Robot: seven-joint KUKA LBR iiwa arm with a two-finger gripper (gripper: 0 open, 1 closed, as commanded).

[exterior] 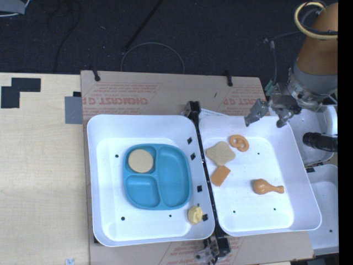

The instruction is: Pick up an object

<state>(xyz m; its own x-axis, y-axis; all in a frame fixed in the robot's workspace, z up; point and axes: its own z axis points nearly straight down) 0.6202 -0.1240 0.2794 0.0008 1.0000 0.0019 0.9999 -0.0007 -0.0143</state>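
Open-fingered, empty two-finger gripper (272, 114) above the right white bin's (300, 164) far edge. Within this bin: brown pretzel (239, 143), tan bread slice (220, 153), orange wedge (220, 175), glossy orange-brown drumstick (266, 187).

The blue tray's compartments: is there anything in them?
One is filled. The blue tray holds a round tan cookie-like piece in its upper-left compartment; the other compartments show bare blue.
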